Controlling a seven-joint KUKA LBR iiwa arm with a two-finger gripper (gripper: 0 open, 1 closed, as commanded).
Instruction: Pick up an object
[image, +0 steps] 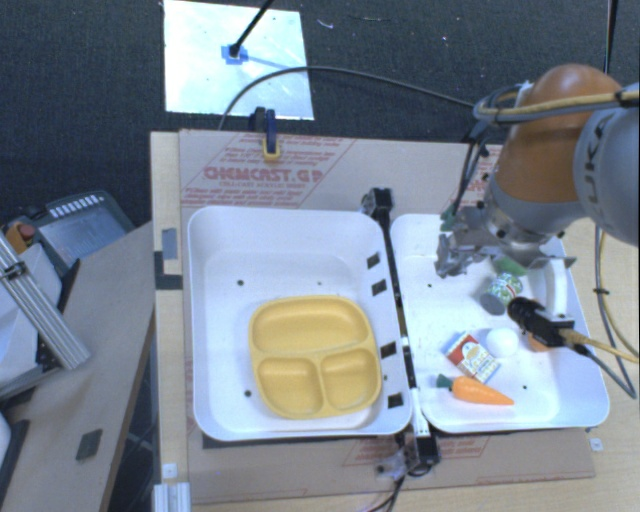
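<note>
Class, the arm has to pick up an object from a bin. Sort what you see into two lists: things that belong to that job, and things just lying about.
Belongs to the job:
gripper
right bin
toy carrot
small red carton
white egg
green and white can

Just lying about:
yellow divided tray
left bin
yellow clamp

just one camera here, fixed up high and tilted down at the tabletop (120, 330), far enough back to fit both white bins: left bin (215, 300), right bin (575, 395). the arm (560, 140) comes in from the frame's right.
</note>
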